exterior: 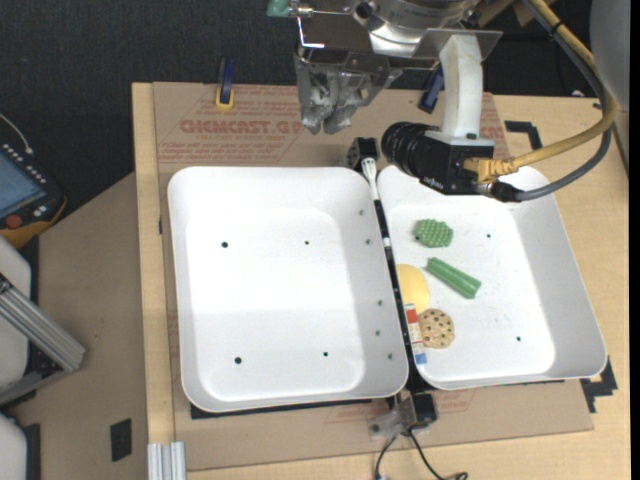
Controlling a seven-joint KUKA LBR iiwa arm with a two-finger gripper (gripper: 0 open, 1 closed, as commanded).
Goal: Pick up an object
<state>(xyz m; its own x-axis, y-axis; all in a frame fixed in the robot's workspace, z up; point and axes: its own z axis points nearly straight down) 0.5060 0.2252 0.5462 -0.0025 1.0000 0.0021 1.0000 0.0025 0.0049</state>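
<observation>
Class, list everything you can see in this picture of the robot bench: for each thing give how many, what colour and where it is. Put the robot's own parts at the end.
Left bin: one, white, on the left of the bench.
Right bin: one, white, beside it on the right.
Bumpy round piece: one, green, upper middle of the right bin.
Stick: one, green, just below the bumpy piece, lying at a slant.
Yellow object: one, yellow, against the right bin's left wall.
Cookie: one, tan with dark specks, below the yellow object.
Cardboard sheet: one, brown with red print, under both bins.
Clamp: one, blue and yellow, on the cardboard's far edge.
Gripper: one, grey, above the far edge of the left bin.
</observation>
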